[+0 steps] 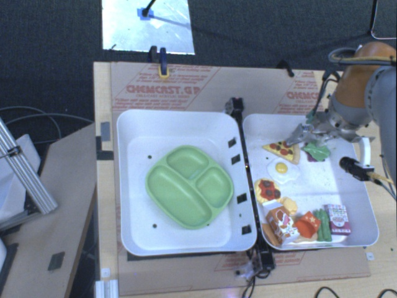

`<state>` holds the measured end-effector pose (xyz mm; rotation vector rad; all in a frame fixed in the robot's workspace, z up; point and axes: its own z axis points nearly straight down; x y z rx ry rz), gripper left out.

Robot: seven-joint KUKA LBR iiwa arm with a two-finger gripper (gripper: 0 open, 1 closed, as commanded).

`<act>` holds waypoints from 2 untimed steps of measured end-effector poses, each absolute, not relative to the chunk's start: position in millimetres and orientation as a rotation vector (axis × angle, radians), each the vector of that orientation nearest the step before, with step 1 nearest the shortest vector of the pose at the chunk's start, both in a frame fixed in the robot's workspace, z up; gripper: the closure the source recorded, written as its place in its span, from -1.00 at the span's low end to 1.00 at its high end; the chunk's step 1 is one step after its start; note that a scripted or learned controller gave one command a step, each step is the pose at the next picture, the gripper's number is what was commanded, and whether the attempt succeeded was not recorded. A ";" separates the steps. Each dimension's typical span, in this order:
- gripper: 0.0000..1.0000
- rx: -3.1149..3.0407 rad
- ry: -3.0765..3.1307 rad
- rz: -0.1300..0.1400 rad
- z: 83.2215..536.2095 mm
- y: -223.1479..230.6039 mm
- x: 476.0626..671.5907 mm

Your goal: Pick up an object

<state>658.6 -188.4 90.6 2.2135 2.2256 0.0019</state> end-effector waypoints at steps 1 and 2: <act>1.00 2.205 2.224 0.011 106.8 -188.5 661.5; 1.00 2.212 2.223 0.006 151.7 -190.1 660.9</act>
